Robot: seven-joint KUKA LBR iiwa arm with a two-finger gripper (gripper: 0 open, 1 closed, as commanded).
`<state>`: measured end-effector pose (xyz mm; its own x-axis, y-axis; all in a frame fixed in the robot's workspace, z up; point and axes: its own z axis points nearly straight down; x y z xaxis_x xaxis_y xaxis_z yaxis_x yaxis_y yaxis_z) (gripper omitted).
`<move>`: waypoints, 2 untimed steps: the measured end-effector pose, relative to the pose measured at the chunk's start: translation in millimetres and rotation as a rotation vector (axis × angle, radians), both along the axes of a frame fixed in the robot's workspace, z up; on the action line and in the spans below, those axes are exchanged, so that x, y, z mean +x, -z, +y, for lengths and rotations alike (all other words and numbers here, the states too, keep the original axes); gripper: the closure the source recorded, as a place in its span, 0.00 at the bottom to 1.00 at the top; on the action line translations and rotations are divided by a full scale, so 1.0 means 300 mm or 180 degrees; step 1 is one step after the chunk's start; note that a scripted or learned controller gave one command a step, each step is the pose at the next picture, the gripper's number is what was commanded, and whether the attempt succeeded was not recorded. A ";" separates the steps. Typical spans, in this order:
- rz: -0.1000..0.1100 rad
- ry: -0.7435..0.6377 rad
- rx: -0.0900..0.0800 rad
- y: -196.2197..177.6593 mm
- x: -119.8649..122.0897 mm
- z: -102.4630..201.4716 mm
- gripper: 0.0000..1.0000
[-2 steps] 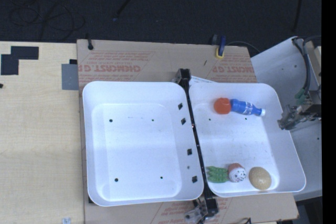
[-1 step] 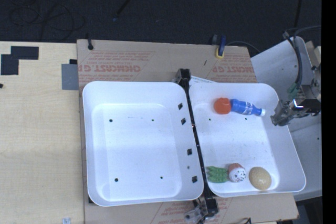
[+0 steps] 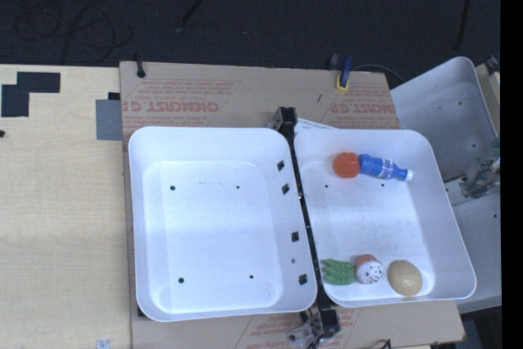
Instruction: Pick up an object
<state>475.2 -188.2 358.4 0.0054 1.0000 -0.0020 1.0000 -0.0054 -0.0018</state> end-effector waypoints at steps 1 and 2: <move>0.0037 -0.0018 0.0022 0.386 -0.003 0.057 1.00; -0.0004 -0.0020 0.0007 0.266 0.001 0.041 1.00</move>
<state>475.6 -175.8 278.6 -0.0008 1.0000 0.0001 1.0000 0.0008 -0.0007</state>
